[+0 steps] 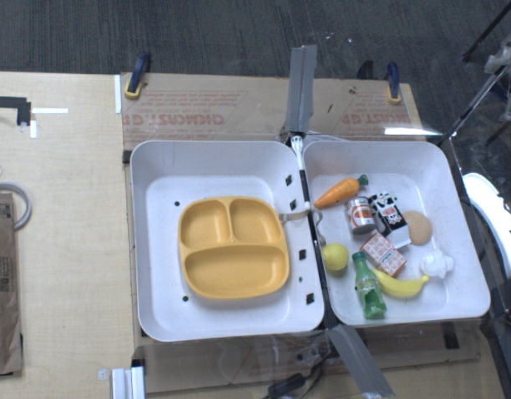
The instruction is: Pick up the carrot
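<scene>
The carrot (pixel 336 191) lies slanted in the right bin (pixel 454 185), upper left, close to the wall and near the small can (pixel 361 215). The pincer's state I cannot tell. Risk: fingers could clip the wall or nudge the can. The cardboard (pixel 213 110) lettering reads upside down, illegible.

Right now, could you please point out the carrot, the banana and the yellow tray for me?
carrot (pixel 336 191), camera view, middle of its orange body.
banana (pixel 400 285), camera view, middle of its curve.
yellow tray (pixel 233 284), camera view, bare floor of its large compartment.
</scene>
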### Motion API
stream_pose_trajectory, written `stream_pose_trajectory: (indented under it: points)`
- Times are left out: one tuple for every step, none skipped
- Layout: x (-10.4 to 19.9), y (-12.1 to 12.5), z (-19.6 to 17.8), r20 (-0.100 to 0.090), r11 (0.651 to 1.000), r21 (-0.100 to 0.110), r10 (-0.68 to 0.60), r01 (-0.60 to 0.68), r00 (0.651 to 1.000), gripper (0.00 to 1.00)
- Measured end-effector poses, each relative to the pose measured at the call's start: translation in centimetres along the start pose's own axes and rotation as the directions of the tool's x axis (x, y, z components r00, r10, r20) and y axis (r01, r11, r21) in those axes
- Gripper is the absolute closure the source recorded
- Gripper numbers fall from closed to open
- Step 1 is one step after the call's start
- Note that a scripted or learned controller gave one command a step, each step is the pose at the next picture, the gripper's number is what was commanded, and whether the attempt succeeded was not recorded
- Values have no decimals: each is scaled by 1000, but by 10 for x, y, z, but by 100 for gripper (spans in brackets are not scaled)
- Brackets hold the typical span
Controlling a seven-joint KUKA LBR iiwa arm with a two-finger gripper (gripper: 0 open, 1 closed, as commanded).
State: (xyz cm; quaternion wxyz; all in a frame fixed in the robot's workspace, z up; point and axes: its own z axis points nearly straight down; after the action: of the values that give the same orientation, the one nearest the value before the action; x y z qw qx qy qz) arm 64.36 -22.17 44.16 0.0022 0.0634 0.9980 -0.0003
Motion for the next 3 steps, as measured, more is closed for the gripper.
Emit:
stream_pose_trajectory:
  points:
    - [0,0,0,0,1000,0,1,-1,1000,0]
    - [0,0,0,0,1000,0,1,-1,1000,0]
    - [-7,1,0,1,924,-1,-384,384,924,0]
